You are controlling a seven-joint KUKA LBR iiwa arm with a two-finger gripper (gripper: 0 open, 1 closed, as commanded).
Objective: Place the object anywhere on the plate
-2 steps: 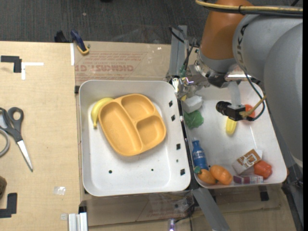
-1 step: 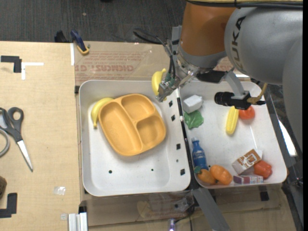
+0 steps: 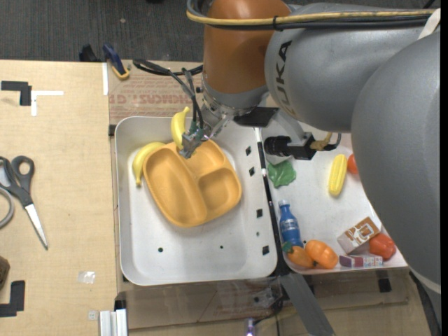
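A yellow two-compartment plate [image 3: 189, 187] lies in the left bin [image 3: 182, 257], toward its far side. A yellow banana [image 3: 180, 124] pokes up just behind the plate's far rim, and a second curved banana [image 3: 143, 161] lies along the plate's left edge. My gripper [image 3: 188, 148] hangs from the orange wrist and reaches down to the plate's far rim, right beside the upper banana. Nothing rests inside the plate's compartments.
The right bin [image 3: 315, 201] holds a green piece [image 3: 282, 173], a yellow corn cob [image 3: 337, 174], a blue bottle [image 3: 288, 222], an orange pepper [image 3: 319, 253], a small box [image 3: 358, 234] and a red tomato [image 3: 382, 246]. Scissors [image 3: 24, 196] lie on the bench at left.
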